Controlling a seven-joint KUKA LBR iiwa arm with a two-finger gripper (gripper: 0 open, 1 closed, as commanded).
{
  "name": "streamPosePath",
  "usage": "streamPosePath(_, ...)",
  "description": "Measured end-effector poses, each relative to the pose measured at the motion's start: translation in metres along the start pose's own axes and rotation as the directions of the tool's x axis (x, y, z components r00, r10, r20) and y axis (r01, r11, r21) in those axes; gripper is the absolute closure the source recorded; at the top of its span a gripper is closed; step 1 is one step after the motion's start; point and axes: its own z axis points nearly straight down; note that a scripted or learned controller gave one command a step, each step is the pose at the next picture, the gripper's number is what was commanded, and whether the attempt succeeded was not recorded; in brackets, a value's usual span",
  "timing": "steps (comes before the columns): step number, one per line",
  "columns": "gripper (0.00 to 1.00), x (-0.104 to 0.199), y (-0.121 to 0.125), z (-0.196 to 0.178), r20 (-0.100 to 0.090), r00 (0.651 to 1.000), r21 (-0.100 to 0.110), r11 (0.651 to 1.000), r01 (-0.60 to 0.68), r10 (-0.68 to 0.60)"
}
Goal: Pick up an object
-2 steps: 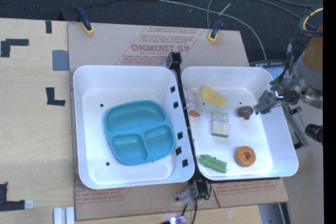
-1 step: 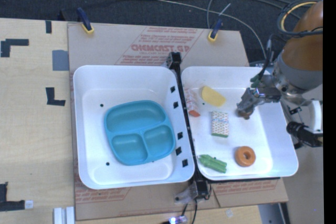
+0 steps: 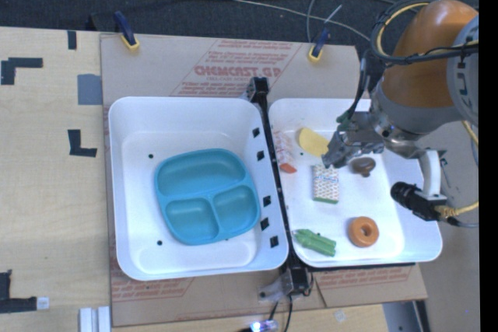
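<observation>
2 white bins sit side by side. The left bin [image 3: 124, 167] carries a blue divided plate [image 3: 206, 194]. In the right bin [image 3: 412, 245], the gripper [image 3: 336, 155] hangs over a patterned packet [image 3: 326, 185] mid-bin; whether it is clenched or released cannot be told. A donut [image 3: 363, 231] lies toward the front edge, with a green toy [image 3: 315, 242] at the front-left corner.

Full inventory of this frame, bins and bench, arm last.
bins: 2, white, side by side on the bench
divided plate: 1, blue, left bin
yellow piece: 1, right bin, far side
patterned packet: 1, green-white, right bin middle
brown lump: 1, right bin, beside the gripper
doughnut: 1, orange, right bin near side
green item: 1, right bin near-left corner
clamps: 2, blue-yellow, board's far edge
arm: 1, grey with orange band, from the right
gripper: 1, dark, over the right bin above the packet
</observation>
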Motion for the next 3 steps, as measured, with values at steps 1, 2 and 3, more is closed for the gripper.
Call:
streamPosePath(1,1.00,0.057,0.003,0.003,-0.001,1.000,0.001,1.000,0.001,-0.001)
streamPosePath(2,1.00,0.101,0.011,0.022,0.000,1.000,0.003,1.000,-0.001,0.001)
streamPosePath(3,1.00,0.145,0.022,0.023,-0.001,1.000,0.001,1.000,0.001,-0.001)
